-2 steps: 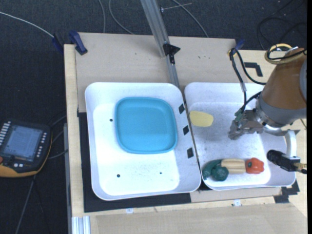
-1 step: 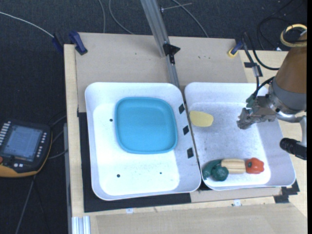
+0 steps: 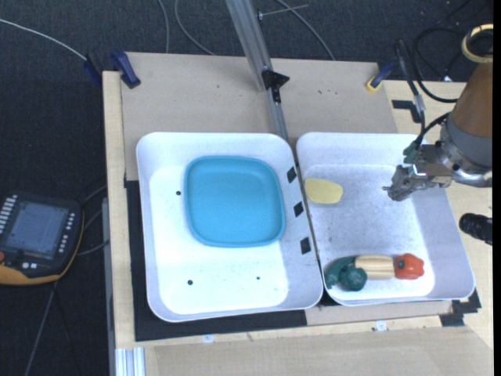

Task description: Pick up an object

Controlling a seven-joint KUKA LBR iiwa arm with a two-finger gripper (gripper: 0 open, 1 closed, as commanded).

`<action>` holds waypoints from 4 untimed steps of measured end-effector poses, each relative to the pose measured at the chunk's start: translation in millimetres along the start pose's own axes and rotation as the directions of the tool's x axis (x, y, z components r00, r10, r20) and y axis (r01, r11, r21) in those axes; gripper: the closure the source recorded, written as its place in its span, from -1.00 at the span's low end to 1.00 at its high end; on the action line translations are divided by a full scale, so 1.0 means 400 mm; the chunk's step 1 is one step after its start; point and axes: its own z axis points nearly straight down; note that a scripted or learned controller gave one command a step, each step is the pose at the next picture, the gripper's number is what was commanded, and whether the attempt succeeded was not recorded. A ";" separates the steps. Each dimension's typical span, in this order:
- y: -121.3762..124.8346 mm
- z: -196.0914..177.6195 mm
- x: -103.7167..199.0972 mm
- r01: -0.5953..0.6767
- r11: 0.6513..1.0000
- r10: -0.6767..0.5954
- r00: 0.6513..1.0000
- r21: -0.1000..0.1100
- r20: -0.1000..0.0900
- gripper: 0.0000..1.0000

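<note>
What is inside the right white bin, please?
The right bin holds a yellow piece near its left wall, and a green, tan and red toy by its front edge. The gripper covers a small patch of floor.

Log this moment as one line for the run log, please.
gripper: over right bin, upper right, nothing seen held | yellow piece: upper left of bin | green, tan, red toys: near edge | blue plate: left bin
</note>
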 end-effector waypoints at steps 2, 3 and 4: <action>0.065 0.044 0.251 0.004 1.000 -0.004 1.000 0.003 -0.002 1.00; 0.096 0.044 0.359 0.004 1.000 -0.004 1.000 0.003 -0.002 1.00; 0.118 0.021 0.471 0.003 1.000 -0.003 1.000 0.002 -0.002 1.00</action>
